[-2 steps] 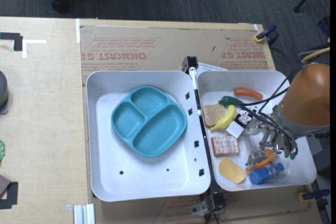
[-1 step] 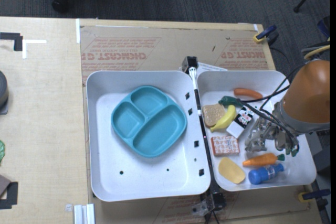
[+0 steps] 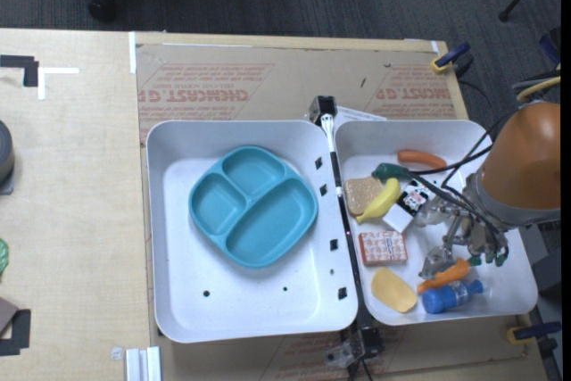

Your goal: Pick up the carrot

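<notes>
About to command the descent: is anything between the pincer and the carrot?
Nothing visible. The pincer sits right at the carrot in the right bin. A blue bottle lies close beside the carrot, toward the bin's near edge.

Even, bright overhead light; soft shadows, mild glare on white bins (image 3: 161, 192); slight softness.

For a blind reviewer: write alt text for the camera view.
The gripper hangs low over the right bin, right above the carrot, beside a blue bottle, a banana and other toy food. The left bin holds a blue divided plate.
</notes>
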`<action>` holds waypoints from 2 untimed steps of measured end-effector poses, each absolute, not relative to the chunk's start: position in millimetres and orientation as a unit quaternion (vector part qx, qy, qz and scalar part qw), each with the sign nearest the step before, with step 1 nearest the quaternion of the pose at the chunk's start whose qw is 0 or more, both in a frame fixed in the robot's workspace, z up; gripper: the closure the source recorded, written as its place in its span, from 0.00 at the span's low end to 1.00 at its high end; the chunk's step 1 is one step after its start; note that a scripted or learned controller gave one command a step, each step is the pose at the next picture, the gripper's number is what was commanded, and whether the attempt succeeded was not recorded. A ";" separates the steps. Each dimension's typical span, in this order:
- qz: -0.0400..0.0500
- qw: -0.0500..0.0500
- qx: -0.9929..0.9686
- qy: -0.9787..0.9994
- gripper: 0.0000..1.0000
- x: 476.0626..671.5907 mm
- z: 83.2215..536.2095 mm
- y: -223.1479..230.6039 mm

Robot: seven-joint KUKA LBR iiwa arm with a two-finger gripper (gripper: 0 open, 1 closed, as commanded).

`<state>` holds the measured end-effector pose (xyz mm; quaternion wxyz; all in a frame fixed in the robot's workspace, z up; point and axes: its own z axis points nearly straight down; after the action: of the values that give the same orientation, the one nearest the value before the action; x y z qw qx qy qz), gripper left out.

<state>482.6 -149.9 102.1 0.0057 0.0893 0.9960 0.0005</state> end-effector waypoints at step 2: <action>-0.001 0.008 0.037 0.999 1.00 482.9 102.5 -198.2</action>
<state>482.9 -198.2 102.5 0.0082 0.0372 0.9993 -0.0006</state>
